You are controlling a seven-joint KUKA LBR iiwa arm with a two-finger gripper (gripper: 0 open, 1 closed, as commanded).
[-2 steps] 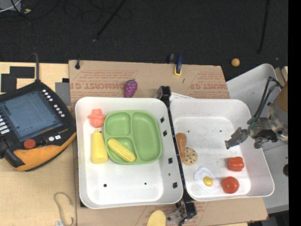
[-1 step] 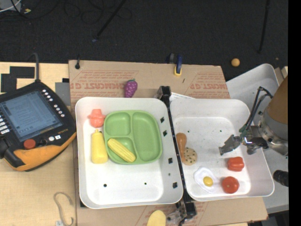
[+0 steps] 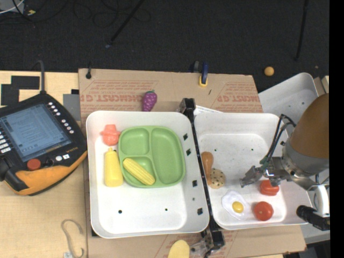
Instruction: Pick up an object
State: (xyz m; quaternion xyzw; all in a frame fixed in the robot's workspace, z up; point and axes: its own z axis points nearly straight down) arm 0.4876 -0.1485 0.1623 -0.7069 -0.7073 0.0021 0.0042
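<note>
Camera view shows a small red toy [image 3: 269,187] in the right bin [image 3: 236,123], just under my claw [image 3: 262,176], whose fingers are spread wide over it with nothing held, so I go straight down.

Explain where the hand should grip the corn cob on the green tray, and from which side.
Grip the corn cob across its narrow middle, coming straight down from above. It lies flat and slanted in the green tray's front-left compartment, so the fingers should close across its long axis.
</note>
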